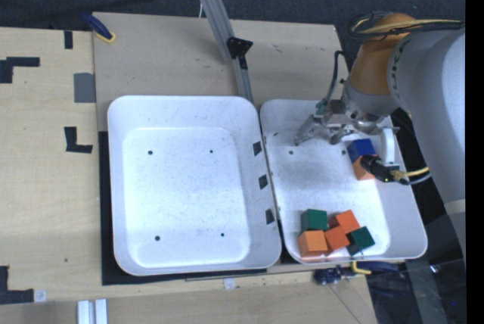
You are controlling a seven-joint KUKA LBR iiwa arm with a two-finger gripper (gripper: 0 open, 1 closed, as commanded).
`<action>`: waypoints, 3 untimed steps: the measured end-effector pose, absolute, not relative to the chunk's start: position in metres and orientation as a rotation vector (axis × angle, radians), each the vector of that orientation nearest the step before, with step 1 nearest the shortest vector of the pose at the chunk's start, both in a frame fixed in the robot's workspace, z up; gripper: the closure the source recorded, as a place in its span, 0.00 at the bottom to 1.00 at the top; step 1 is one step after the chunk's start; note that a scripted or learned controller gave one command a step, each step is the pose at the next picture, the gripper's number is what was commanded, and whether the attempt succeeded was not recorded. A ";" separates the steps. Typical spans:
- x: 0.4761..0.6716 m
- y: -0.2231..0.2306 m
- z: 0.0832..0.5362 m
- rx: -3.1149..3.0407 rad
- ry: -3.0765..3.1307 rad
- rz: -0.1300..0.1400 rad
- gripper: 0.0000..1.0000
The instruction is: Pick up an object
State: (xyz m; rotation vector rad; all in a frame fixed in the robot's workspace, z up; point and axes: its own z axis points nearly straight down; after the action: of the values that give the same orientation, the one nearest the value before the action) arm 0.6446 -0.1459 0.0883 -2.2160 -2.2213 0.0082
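Blocks (pixel 333 230) in right bin (pixel 302 171) (near corner)

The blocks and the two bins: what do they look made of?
Blocks: flat orange and green colour, crisp edges, no shine; probably painted wood or foam, hard to tell which. Left bin and right bin: white, rounded rims and corners, dark speckling; they look like moulded plastic with a matte, scuffed finish.

A wooden counter (pixel 174 57) carries 2 white bins: the left bin (pixel 128 114) and the right bin (pixel 401 228), side by side. A metal pole (pixel 215 8) slants across the counter's far side. Black tape marks (pixel 74 139) and a grey patch (pixel 84 86) lie at the left.
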 end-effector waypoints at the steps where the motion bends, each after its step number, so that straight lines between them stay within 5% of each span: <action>1: 0.646 -0.145 0.102 -2.216 -2.225 0.003 1.00; 3: 0.647 -0.158 0.203 -2.223 -2.227 -0.004 1.00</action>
State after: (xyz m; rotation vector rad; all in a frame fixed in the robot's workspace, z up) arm 0.6473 -0.1583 0.2029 -2.2230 -2.2275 -0.0045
